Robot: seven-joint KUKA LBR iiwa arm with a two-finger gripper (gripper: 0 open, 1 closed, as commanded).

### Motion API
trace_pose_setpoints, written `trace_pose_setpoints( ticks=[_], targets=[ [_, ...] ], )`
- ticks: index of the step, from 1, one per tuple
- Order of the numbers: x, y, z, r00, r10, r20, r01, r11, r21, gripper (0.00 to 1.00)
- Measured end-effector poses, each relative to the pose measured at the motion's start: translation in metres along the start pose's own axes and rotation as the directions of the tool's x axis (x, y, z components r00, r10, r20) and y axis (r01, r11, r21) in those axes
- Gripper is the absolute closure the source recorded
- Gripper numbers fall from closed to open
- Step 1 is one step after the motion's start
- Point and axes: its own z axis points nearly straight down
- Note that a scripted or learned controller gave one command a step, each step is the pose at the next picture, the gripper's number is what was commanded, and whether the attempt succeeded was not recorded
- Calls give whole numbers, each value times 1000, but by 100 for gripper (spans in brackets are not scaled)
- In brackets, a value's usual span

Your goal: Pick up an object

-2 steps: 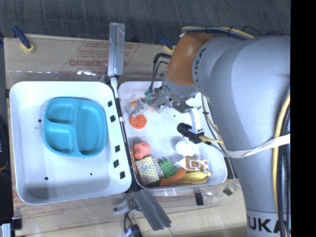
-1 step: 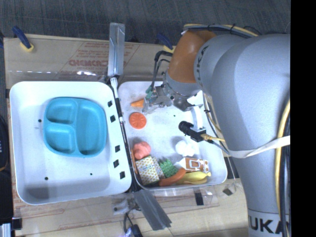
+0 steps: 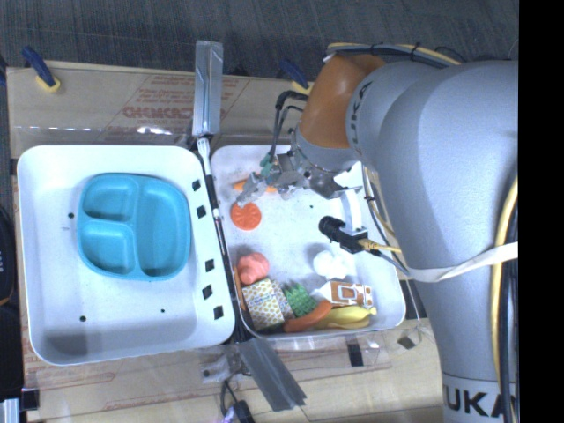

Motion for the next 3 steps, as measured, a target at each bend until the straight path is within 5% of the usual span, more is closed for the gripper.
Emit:
trace_pose_setpoints(
  ticks=[1,2,3],
  targets=[
    [-1,-29,21,986,-165,0,165,986,1,0],
    [-1,-28,10,986,-167,0,167,986,0,100],
    [34,-5,-81,980,197,1,-197,980,-4,100]
  ],
)
